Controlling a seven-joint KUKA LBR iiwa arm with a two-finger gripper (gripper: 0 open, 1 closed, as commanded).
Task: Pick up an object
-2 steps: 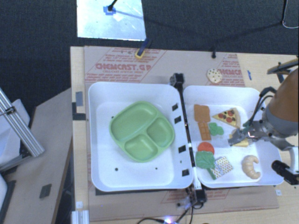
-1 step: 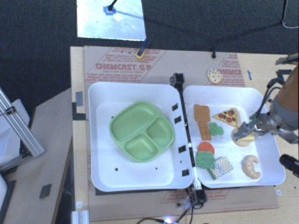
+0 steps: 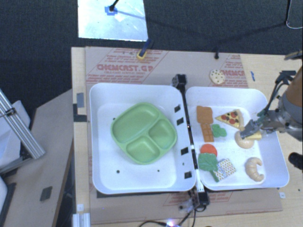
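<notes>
Gripper [image 3: 249, 130] low in the right bin [image 3: 272, 100], tip at a pale round piece [image 3: 245, 141] with something yellow [image 3: 255, 136] beside it; whether it grips anything cannot be told, the tip too small and blurred. Nothing visibly lifted, so the pick looks not yet done: grasp and raise remain. Around the round piece lie toy foods, smooth, probably plastic: pizza wedge [image 3: 228, 118] up-left, flat brown waffle [image 3: 205, 122] further left, curved croissant [image 3: 254, 168] below, broccoli [image 3: 208, 163] and red tomato [image 3: 208, 149] lower left. Far left, a green divided plate [image 3: 143, 133] in the other bin [image 3: 102, 98].
</notes>
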